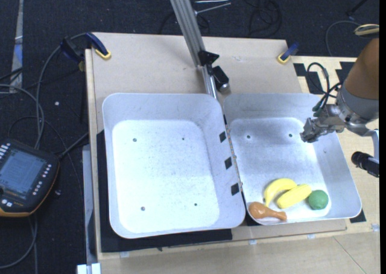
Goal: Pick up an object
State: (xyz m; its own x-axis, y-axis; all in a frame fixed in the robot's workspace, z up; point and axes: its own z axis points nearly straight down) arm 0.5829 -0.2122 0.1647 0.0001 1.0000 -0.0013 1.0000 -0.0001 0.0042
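In the right bin (pixel 265 146), several small objects lie together at the near edge: two yellow bananas (pixel 286 193), a green ball (pixel 318 200) to their right, and an orange-brown drumstick-shaped piece (pixel 266 211) at the bin's near left corner. My gripper (pixel 309 133) hangs over the bin's far right part, well back from those objects. It looks dark and small against the white floor, with nothing visible in it. The grey arm with its orange band (pixel 365 76) comes in from the right edge.
The left bin (pixel 163 164) sits beside the right one, joined along a ridge with black clips (pixel 229 161). A metal pole (pixel 190 25) slants up from the far middle. A teach pendant (pixel 21 176) and cables lie on the floor at left.
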